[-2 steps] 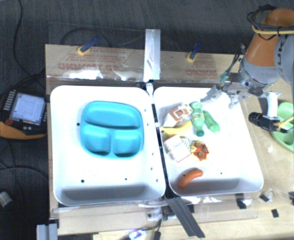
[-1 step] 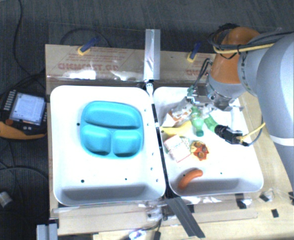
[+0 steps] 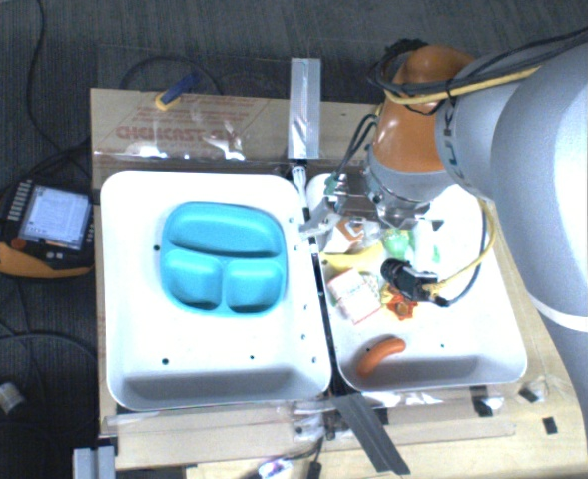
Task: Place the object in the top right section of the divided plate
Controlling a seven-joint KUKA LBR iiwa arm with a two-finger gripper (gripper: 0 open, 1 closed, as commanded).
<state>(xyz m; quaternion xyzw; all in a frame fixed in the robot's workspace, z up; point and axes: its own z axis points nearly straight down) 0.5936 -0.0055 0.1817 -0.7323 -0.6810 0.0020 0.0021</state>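
Hand (image 3: pixel 373 230) low in right bin (image 3: pixel 493 362) over toy pile (image 3: pixel 368 277), likely picking; grip state can't tell. Plate (image 3: pixel 224 257) in left bin (image 3: pixel 134 367), sections bare, awaiting drop.

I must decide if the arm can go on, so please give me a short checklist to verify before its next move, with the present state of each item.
1. Blue divided plate lies flat in the left bin: ok.
2. Plate sections free of items: ok.
3. Arm's hand over the right bin, among the objects: ok.
4. Object held in the hand: cannot tell.
5. Orange sausage-shaped item lies apart from the pile, near the front wall: ok.
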